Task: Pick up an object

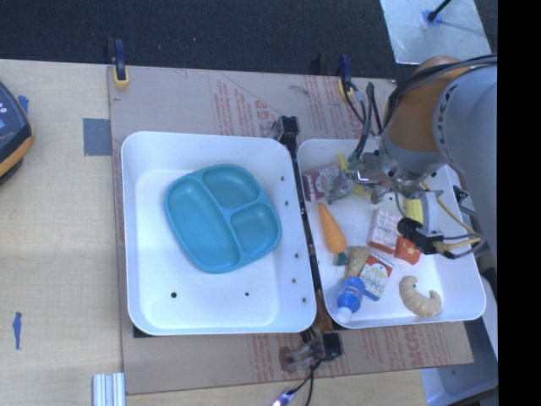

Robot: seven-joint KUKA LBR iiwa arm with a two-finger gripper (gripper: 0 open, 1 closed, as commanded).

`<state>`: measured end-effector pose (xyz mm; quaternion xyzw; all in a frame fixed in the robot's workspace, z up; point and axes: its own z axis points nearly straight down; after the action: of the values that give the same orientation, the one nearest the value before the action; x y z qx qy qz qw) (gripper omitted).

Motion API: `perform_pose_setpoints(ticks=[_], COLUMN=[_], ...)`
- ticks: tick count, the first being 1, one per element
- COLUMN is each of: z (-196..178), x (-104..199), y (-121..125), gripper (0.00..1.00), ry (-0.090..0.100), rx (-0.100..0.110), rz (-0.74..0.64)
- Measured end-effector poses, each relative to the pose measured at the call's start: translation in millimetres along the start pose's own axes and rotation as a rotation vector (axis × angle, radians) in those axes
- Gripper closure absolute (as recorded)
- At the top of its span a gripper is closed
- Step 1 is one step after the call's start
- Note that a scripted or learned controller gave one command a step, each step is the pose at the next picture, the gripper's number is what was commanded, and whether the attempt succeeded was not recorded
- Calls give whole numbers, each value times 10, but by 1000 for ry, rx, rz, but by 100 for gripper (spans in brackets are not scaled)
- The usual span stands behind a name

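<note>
The grey arm with its orange band reaches over the far end of the right-hand white bin (473,299), its gripper (355,180) low among crumpled silvery wrappers near the bin's far left corner; whether the jaws are open or closed cannot be told, and nothing is seen held. Candidates lie close by: an orange plastic carrot (331,227) along the bin's left wall, a small bottle with a blue cap (349,298) at the near left corner, a tan croissant-shaped toy (420,297) toward the near edge. The left-hand white bin (144,311) carries a blue divided plastic plate (221,216). A sound pick likely means settling squarely over one item (not the clutter's edge) before closing.
</note>
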<state>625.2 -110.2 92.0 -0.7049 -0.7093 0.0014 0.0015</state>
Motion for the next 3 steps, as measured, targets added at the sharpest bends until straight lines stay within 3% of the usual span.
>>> perform_pose_setpoints(ticks=[1, 2, 3], z=[33, -96, -327], x=[-579, -109, -69], y=[265, -126, 312], gripper=[0, 0, 0], ry=[16, -2, 0], rx=[24, -2, -3], rz=[4, 1, 2])
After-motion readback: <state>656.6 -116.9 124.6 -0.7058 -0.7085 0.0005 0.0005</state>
